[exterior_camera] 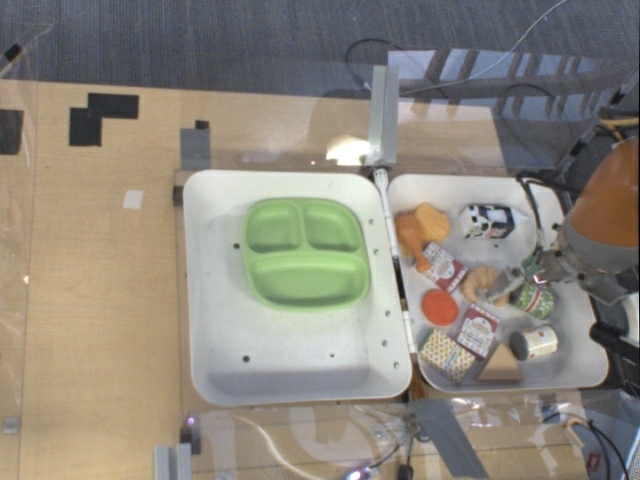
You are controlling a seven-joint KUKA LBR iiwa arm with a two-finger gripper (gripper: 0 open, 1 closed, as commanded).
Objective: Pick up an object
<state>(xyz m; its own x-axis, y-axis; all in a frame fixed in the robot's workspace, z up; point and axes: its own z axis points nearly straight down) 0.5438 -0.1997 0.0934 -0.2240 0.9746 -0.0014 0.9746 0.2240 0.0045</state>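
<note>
Nearest, along the right bin's (598, 373) lower edge, lie a patterned packet (441, 352), a red carton (477, 331) and a small cream cup (536, 342), with a red disc (440, 307) just above. Beyond them the gripper (532, 271) hangs low beside a green-labelled can (536, 300); whether its fingers are spread or hold anything I cannot tell. Farther back sit an orange toy (421, 228) and a black-and-white cow (487, 222), while a green divided plate (305, 252) rests in the left bin (210, 348).
</note>
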